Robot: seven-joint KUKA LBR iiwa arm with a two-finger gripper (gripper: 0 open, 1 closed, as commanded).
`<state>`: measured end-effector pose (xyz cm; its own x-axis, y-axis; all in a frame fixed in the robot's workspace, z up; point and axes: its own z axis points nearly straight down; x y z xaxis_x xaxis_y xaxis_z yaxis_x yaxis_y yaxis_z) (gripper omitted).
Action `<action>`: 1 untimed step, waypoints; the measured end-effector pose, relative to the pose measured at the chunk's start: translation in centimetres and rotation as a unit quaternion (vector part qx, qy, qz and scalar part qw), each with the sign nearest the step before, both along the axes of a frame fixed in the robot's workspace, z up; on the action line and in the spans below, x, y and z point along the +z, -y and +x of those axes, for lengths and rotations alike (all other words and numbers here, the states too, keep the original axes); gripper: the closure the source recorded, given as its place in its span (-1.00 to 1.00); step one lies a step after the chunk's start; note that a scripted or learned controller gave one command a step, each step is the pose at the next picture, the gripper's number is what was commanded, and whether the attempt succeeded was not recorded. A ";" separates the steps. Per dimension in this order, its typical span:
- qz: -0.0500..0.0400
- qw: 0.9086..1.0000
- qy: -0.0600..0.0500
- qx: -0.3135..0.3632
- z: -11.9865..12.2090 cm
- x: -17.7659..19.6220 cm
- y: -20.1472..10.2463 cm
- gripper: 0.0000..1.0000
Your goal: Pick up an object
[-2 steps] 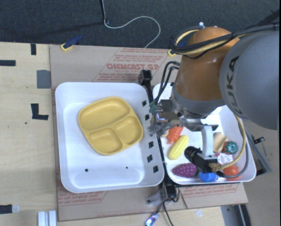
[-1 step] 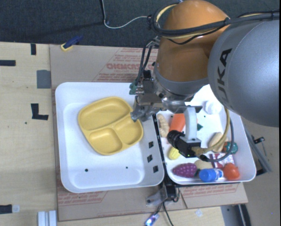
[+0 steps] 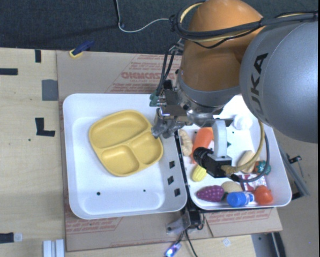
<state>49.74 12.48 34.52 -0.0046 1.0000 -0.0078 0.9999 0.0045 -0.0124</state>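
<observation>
Sitting side by side on the table are two white bins. The left bin holds one yellow three-compartment plate, smooth plastic, lying flat toward its right wall. The right bin holds a heap of toy food: purple grapes, corn, an orange carrot. The gripper hangs over the plate's right edge; whether its fingers are parted, I cannot tell. Grey arm lettering reads "KA".

Wooden bench with cardboard sheet, dark carpet behind.
</observation>
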 end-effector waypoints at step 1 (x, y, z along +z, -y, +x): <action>-0.002 1.000 -0.003 0.001 0.1 0.7 -0.1 1.00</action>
<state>49.84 12.55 35.17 -0.0066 0.9999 -0.0119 0.9998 0.0064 -0.0194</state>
